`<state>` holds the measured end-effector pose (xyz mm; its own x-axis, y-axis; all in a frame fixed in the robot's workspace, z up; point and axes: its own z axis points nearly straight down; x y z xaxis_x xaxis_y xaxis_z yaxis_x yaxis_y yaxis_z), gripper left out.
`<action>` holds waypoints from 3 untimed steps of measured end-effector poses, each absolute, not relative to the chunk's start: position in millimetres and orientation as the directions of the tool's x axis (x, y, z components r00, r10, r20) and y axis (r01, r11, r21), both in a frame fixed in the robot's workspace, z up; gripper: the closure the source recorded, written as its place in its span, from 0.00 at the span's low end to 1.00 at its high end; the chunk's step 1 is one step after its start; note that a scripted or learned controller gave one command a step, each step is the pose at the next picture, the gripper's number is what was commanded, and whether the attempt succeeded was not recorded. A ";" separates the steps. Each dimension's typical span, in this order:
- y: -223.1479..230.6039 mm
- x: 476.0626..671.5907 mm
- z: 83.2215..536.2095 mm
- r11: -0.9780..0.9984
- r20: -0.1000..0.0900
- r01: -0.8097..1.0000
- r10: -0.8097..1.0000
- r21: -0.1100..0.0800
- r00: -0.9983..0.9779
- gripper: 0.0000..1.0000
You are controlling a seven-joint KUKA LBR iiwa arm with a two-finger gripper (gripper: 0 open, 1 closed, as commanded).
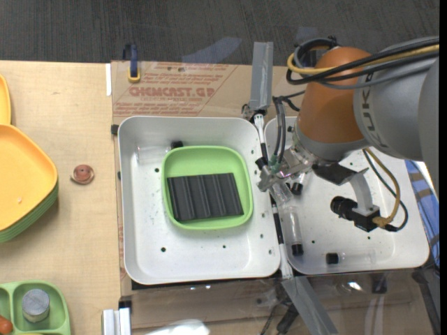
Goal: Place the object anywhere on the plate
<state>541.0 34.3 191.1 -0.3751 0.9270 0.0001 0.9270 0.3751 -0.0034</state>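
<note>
A green square plate with rounded corners sits in the left white bin. On the plate lies a dark grey ribbed rectangular object, flat and a little toward the plate's front. My gripper hangs to the right of the plate, over the seam between the two bins and apart from the ribbed object. The orange band and grey arm above it hide part of the right bin.
A small black piece lies behind the plate in the left bin, and another near the right bin's front. Stacked yellow plates, a brown disc and a green tray are on the bench at left.
</note>
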 end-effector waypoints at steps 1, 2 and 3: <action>34.1 541.0 191.2 0.375 0.000 0.927 0.927 -0.003 -0.375 0.00; 32.2 541.6 200.0 0.374 -0.001 0.928 0.928 -0.004 -0.374 1.00; 32.3 541.5 200.0 0.374 -0.001 0.928 0.928 -0.004 -0.374 0.00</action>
<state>541.5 32.3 200.0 -0.3736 0.9276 -0.0011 0.9276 0.3736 -0.0037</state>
